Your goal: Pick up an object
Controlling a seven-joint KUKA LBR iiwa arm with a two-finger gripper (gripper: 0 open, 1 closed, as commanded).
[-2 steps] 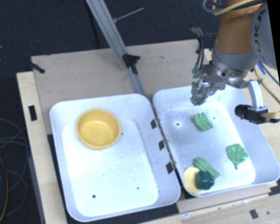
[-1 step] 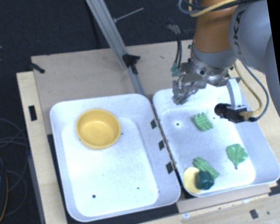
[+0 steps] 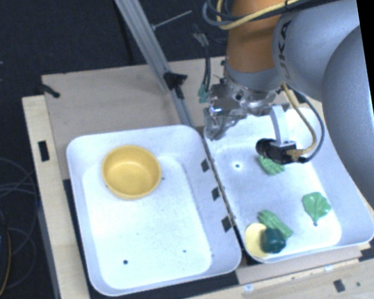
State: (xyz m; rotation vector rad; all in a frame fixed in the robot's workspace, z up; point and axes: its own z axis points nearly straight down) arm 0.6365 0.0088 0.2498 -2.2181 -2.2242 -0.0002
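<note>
My gripper hangs over the far left corner of the right bin, close to the wall between the two bins. No object shows in it. A small green piece lies in the middle of that bin, to the gripper's right and nearer the camera. A green leafy piece sits near the bin's right side. At the front left corner lie a green ridged piece, a yellow object and a dark teal ball, bunched together.
A yellow bowl stands upright in the far part of the left bin. A grey metal rail slants down to the bins' far edge by the gripper. Black cable loops hang from the wrist over the right bin.
</note>
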